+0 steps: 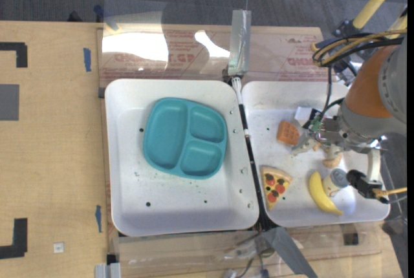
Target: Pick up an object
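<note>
So from the overhead camera, your arm (pixel 375 86) came in from the right with its orange band over the right bin (pixel 259 105), wrist hanging low over that bin's middle-right part. The gripper (pixel 321 138) sat in a tangle of metal and cables there, and honestly I couldn't tell how wide it was or whether it had anything in it.

Your pickable stuff was all in that right bin: an orange block (pixel 288 133) just left of the gripper, a pizza slice toy (pixel 275 184) near the front-left corner, and a banana (pixel 321 192) to the right of the pizza, toward the near edge. A small tan piece (pixel 332 158) lay just below the gripper, with a grey round thing (pixel 339 177) beside the banana's top.

The left bin (pixel 123 160) had 1 teal divided plate (pixel 185 138) with 3 compartments, lying flat around its middle.
</note>
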You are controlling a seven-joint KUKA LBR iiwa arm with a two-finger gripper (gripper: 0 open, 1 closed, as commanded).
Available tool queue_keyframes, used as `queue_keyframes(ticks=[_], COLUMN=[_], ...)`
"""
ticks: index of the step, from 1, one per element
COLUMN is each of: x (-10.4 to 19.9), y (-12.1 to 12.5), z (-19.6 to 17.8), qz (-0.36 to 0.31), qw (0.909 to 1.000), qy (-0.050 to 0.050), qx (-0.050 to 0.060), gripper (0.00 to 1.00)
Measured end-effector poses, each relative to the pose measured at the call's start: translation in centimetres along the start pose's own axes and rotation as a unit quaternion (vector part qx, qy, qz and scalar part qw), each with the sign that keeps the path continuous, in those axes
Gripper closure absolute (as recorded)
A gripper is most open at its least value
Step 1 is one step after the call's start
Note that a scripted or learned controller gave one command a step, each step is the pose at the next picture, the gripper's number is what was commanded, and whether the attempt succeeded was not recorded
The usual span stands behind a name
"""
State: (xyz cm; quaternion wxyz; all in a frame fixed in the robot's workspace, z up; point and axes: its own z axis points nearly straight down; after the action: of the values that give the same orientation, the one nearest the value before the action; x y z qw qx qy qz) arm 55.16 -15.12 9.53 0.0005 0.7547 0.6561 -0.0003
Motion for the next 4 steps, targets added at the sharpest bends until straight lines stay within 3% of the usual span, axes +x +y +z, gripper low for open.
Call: queue_keyframes(ticks=[1,2,3,4], x=[5.6,5.5,-3.0,-8.2], y=[2.3,2.4,0.2,-4.4], z=[0.7,-0.5,-2.4,0.7], qz=[0.109,0.108,-0.085,-0.134], qw=[0.994,0.9941,0.9964,0.991], qy=[0.001,-0.001,0.0,-0.002], qx=[-0.004,-0.004,0.0,-0.003], gripper=[0.0,1.0,1.0,1.0])
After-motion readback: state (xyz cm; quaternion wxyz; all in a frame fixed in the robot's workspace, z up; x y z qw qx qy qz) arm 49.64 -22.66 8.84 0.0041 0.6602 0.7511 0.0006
